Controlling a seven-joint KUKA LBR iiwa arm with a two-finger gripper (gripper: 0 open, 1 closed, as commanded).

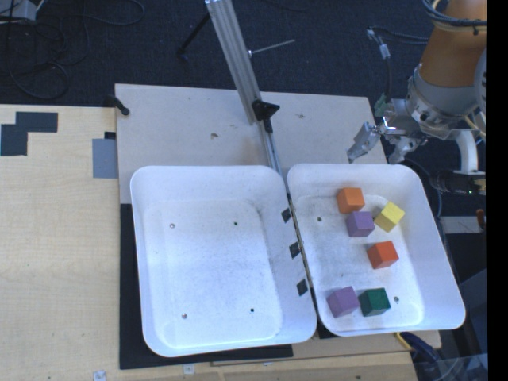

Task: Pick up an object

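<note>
The right bin point(432, 236) holds several small cubes: an orange one point(350, 199), a purple one point(359, 223), a yellow one point(389, 216), a second orange one point(382, 254), another purple one point(343, 300) and a green one point(374, 301). My gripper point(381, 143) hangs above the bin's far rim, beyond the cubes, with nothing visible between its fingers. Its fingers point(362, 144) look spread apart.
The left bin point(151, 213) lies beside the right one, with black clips point(294, 249) along their shared edge. A slanted aluminium post point(238, 62) rises behind the bins. The arm's orange band point(460, 6) is at the upper right.
</note>
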